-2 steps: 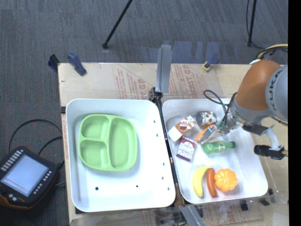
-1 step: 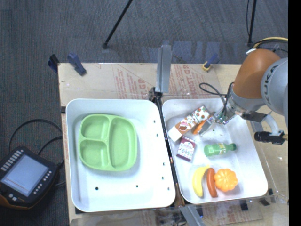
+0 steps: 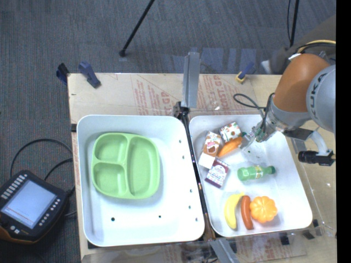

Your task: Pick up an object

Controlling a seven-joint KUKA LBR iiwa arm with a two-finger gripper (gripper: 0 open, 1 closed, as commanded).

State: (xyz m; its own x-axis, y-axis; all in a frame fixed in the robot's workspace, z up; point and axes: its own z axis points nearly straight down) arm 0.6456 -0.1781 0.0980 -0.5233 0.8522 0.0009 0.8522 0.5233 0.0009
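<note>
I see the two-finger gripper (image 3: 255,136) low over the right white bin (image 3: 293,188), just beside the orange toy carrot (image 3: 230,146); I cannot tell how it stands. Near it lies a green plastic bottle (image 3: 255,172). A green divided plate (image 3: 126,165) sits in the left white bin (image 3: 88,212)

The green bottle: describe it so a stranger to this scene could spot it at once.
Look in the right white bin, the one crowded with toy food. Near its middle, above the orange pumpkin and right of the small dark red carton, lies the green bottle on its side. It is the only green item in that bin, with a label band around it.
</note>
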